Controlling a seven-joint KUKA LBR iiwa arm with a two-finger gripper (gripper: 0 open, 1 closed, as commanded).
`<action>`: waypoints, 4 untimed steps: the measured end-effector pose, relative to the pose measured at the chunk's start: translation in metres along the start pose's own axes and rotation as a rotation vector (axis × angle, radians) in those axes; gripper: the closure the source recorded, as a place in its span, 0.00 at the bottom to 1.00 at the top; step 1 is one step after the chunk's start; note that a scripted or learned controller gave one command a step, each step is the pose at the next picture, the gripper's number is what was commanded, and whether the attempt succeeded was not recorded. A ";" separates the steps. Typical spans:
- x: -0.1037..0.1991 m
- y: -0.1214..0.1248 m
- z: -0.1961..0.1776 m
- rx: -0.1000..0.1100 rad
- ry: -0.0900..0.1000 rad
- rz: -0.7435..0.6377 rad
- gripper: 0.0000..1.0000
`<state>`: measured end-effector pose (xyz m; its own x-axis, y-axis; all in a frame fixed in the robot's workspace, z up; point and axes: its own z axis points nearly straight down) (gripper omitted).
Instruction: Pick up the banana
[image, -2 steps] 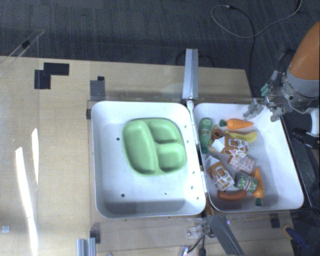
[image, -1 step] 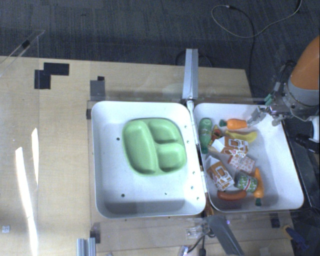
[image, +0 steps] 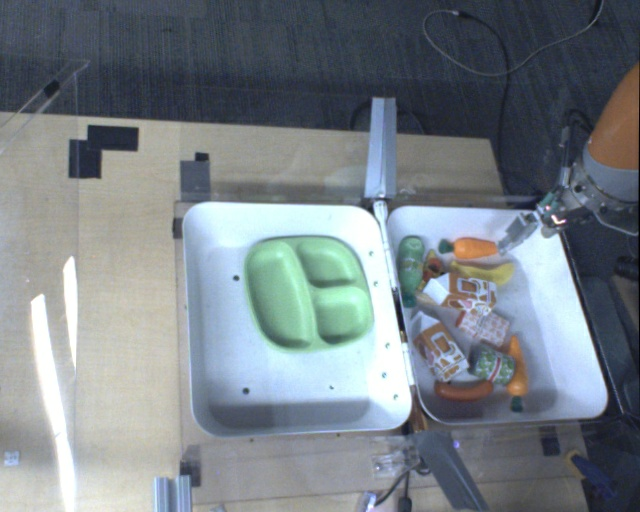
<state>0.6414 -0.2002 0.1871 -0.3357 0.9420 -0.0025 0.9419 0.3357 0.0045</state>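
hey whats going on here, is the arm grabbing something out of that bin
Not yet. The gripper is poised over the upper right part of the right bin, beside the banana, with nothing visibly held. The banana lies in a heap of small items just below an orange carrot and right of a green bottle. The left bin holds a green divided tray.
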 end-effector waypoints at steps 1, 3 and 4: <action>-0.005 0.003 0.071 0.001 0.001 0.004 0.00; -0.006 0.002 0.087 -0.020 -0.011 -0.020 0.00; -0.002 -0.007 0.087 -0.026 -0.014 -0.018 0.00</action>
<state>0.6355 -0.2046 0.1005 -0.3527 0.9356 -0.0169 0.9351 0.3531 0.0300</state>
